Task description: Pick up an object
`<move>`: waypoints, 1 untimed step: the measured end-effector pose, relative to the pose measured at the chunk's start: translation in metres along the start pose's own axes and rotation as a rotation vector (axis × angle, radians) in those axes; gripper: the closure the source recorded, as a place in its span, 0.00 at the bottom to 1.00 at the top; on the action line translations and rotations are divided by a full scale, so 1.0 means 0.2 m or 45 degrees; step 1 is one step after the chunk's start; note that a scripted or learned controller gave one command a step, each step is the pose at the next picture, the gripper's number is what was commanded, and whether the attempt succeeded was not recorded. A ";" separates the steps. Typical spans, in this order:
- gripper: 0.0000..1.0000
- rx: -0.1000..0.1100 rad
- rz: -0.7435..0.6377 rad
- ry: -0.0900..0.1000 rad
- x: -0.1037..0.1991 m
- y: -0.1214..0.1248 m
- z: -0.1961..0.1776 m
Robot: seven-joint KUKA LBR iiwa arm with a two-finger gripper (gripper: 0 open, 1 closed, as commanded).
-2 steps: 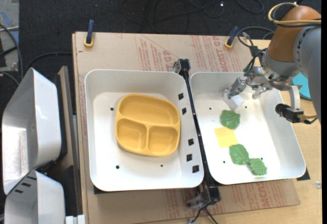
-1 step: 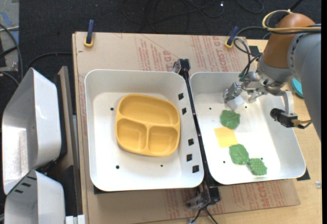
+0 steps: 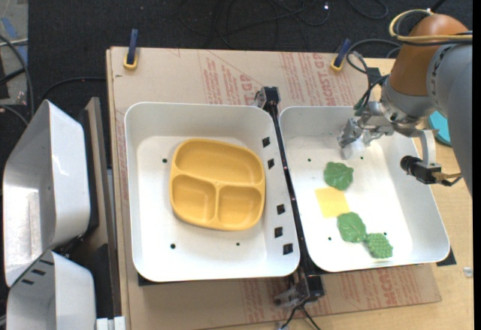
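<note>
The right bin (image 3: pixel 421 204) holds three green broccoli-like pieces: one near the middle (image 3: pixel 338 175), one lower down (image 3: pixel 351 227) and one by the front edge (image 3: pixel 379 245). A flat yellow square (image 3: pixel 331 201) lies between the upper two. My gripper (image 3: pixel 351 140) hangs over the far part of the right bin, just above and to the right of the upper green piece and apart from it. I see nothing between its fingers.
The left bin (image 3: pixel 146 171) bears a yellow divided plate (image 3: pixel 218 183). A black divider (image 3: pixel 282 178) runs between the bins. Blue clamps (image 3: pixel 132 46) hold the cardboard base at the back. White containers (image 3: pixel 41 178) stand off the bench at left.
</note>
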State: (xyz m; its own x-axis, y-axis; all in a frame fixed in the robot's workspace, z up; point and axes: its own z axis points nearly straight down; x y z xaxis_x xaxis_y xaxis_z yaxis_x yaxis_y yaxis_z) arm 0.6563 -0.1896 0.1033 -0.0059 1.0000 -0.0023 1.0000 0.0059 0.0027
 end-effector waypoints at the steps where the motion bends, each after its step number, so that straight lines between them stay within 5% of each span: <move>1: 1.00 -0.003 0.003 0.001 0.02 -0.03 -0.30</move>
State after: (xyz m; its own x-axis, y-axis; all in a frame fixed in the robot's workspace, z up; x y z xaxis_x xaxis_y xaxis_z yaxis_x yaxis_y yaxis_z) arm 0.6509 -0.1849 0.1633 -0.0035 1.0000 -0.0016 1.0000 0.0035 0.0052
